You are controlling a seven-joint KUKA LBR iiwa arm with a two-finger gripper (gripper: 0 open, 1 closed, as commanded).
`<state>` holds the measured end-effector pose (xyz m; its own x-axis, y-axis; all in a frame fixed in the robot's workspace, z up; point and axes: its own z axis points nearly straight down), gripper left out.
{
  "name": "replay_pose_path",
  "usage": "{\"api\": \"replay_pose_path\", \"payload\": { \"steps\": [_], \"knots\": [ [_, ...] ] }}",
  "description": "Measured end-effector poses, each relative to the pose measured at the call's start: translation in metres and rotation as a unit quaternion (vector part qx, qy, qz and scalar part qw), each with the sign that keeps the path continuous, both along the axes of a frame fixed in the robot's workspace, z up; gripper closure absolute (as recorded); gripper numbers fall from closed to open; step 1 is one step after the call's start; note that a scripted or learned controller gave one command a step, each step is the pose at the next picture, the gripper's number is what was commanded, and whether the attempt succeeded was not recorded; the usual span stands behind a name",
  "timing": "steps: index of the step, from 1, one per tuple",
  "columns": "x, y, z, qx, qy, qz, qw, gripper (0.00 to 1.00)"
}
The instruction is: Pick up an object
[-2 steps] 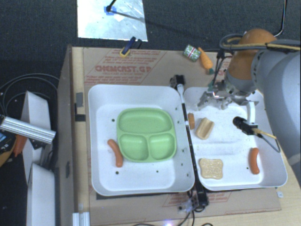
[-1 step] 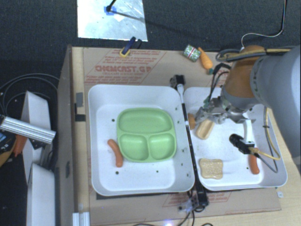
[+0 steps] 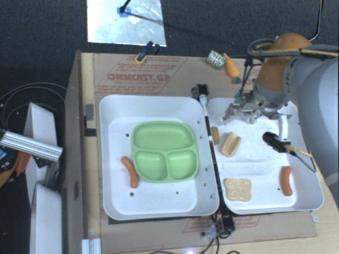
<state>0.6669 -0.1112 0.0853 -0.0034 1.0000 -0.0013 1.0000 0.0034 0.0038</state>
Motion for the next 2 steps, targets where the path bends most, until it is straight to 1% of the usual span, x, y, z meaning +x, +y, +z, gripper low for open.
{"api": "replay_pose_path", "payload": {
  "steps": [1,2],
  "knots": [
    [-0.063,0.001,0.025,0.0003,0.001,-0.001,1.0,0.0],
    [-0.083,-0.002,-0.001,0.0007,0.002,-0.001,1.0,0.0]
  ]
}}
